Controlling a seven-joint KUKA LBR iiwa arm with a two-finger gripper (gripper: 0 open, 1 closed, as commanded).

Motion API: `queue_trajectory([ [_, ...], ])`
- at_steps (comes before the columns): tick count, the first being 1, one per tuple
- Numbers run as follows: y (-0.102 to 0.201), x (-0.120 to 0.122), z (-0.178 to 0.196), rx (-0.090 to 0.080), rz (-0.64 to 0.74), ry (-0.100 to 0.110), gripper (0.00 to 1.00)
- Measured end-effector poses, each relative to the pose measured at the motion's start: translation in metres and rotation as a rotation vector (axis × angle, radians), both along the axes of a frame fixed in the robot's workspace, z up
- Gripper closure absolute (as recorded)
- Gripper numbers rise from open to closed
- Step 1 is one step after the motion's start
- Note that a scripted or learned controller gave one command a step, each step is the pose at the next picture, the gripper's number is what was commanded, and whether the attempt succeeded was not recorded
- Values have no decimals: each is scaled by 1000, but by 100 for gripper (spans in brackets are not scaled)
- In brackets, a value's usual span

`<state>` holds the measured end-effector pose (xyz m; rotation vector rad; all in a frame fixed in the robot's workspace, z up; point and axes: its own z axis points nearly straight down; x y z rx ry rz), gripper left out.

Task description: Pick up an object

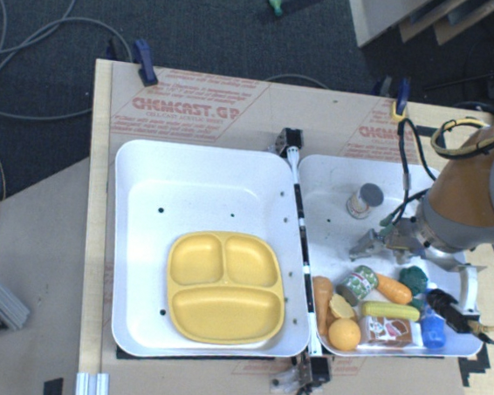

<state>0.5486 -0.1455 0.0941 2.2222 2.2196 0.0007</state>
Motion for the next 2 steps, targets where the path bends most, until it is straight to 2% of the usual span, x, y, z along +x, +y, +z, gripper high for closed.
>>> queue_trajectory([
  [1, 57, -45, -10, 3, 4, 5, 0],
  [2, -4, 17, 46, -5, 0, -9, 0],
])
